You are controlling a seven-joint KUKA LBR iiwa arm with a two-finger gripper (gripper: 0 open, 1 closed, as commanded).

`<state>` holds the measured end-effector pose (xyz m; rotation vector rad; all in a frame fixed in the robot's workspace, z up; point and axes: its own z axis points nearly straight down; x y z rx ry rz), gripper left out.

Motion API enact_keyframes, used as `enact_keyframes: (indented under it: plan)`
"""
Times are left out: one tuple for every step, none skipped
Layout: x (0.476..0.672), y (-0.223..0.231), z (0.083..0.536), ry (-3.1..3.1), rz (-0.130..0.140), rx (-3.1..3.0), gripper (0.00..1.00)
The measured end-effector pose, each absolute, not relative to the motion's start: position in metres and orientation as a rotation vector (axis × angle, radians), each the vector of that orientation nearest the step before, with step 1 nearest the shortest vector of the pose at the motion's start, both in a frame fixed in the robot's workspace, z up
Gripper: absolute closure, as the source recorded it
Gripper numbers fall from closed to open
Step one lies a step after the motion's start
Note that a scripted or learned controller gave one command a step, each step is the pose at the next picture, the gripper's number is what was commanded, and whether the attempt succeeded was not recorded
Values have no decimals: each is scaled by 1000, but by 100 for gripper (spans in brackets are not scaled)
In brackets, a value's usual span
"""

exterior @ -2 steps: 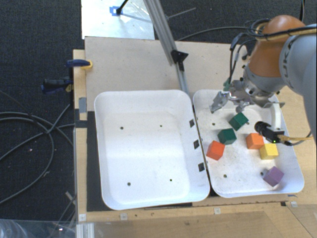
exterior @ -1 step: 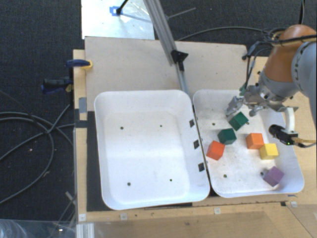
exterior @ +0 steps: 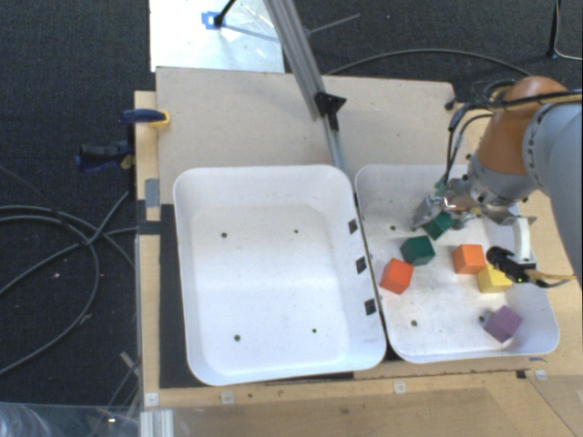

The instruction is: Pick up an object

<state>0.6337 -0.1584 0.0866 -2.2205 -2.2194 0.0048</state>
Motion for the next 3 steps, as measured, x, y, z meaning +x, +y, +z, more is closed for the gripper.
enact_keyframes:
  plan:
    - [670, -157, 92, -2232, -6, -2219, 0]
    - [629, -135, 91, -2224, 0, -2219, 0]
    - [631, -136, 102, -2229, -4, -2220, 100]
